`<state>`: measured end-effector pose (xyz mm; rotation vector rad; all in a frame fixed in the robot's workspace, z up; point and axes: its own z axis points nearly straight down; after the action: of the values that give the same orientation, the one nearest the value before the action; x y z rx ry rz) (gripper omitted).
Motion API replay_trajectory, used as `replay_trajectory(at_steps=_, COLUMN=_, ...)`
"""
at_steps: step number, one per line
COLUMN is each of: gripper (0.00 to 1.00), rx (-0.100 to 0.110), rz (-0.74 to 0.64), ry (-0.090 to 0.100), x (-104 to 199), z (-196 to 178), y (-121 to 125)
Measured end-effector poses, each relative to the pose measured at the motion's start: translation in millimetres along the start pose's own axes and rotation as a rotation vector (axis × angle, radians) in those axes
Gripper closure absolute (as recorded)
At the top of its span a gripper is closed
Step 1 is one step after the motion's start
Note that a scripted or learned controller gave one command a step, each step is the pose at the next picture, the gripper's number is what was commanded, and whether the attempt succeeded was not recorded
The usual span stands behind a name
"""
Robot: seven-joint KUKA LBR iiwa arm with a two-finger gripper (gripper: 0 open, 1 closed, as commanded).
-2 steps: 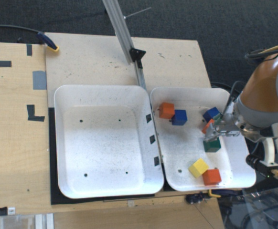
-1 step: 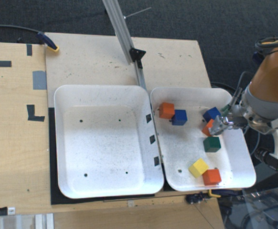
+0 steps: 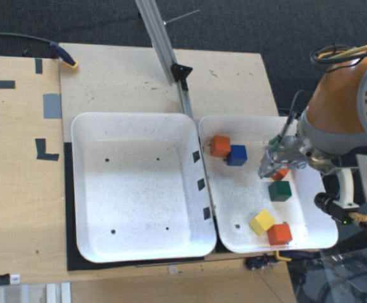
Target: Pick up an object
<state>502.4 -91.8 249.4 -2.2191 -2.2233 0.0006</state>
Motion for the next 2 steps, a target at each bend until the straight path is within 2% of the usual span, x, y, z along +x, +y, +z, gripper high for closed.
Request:
replay_trajectory(at_steps=1, gripper=1.00, rx=0.000, rz=-0.005, ry=0.002, x=56, z=-6, y=14)
replay_trajectory(at_steps=2, gripper=1.00, rx=0.003, rz=-0.004, ry=0.001, x=109, z=9, y=21)
